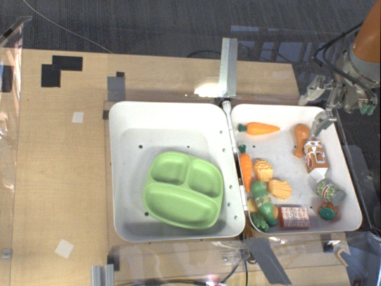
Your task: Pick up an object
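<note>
The gripper (323, 123) hangs over the right bin's (351, 177) upper right corner; whether its jaws stand wide or narrow I cannot tell. Just below and left of it lies a brown drumstick (300, 139), with a carrot (259, 128) further left.

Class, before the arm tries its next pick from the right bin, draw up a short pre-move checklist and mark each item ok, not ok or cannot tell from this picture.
1. Gripper is over the right bin: ok, at its upper right corner.
2. Nothing seen between its fingers: ok.
3. A target lies near: ok, the drumstick is just beside it.
4. Target stands free of neighbours: cannot tell, a small carton lies close.
5. Finger opening: cannot tell.
</note>
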Robot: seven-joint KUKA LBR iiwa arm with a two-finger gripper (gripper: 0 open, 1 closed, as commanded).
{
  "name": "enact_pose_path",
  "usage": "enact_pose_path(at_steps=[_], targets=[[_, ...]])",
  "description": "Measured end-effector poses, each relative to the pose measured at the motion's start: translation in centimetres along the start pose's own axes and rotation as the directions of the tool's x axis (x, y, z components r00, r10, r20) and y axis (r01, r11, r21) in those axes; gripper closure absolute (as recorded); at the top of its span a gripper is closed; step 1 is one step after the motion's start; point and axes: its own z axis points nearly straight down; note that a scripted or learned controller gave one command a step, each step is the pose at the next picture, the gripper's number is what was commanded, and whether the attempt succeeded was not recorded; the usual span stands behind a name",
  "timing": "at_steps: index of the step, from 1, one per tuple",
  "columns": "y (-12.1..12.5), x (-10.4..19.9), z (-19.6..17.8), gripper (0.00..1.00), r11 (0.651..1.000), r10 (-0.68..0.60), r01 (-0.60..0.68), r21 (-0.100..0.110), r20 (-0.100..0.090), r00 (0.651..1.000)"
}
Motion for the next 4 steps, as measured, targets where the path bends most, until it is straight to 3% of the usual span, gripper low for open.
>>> enact_pose_path(at_steps=[1,2,3,4], targets=[[-1.4,3.3,9.4,0.00,0.996,0.088,-0.088,-0.002,-0.008,0.996],[-2.2,5.8,16.6,0.00,0.992,0.124,-0.124,0.002,0.006,0.992],[-0.5,6.0,16.7,0.00,0.945,0.327,-0.327,0.000,0.002,0.945],[8.5,7.0,16.6,0.00,0.951,0.310,-0.310,-0.005,0.004,0.951]])
